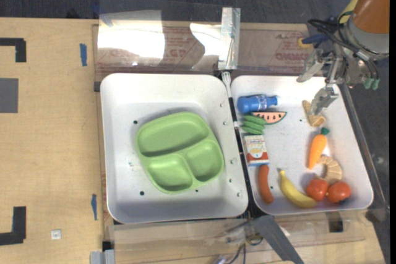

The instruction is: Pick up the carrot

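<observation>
Carrot (pixel 317 149) in right bin (pixel 291 195) — beside tomatoes (pixel 328 190)

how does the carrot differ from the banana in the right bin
The carrot is orange with a green top and straight; the banana is yellow and curved. The carrot stands nearly upright in the view, green end toward the far side; the banana runs slantwise near the bin's front edge. Both lie loose in the right bin, apart from the gripper.

Orange carrot (pixel 317 149), green divided plate (pixel 179 150), blue bottle (pixel 256 102), yellow banana (pixel 293 190), red tomatoes (pixel 328 190)
</observation>
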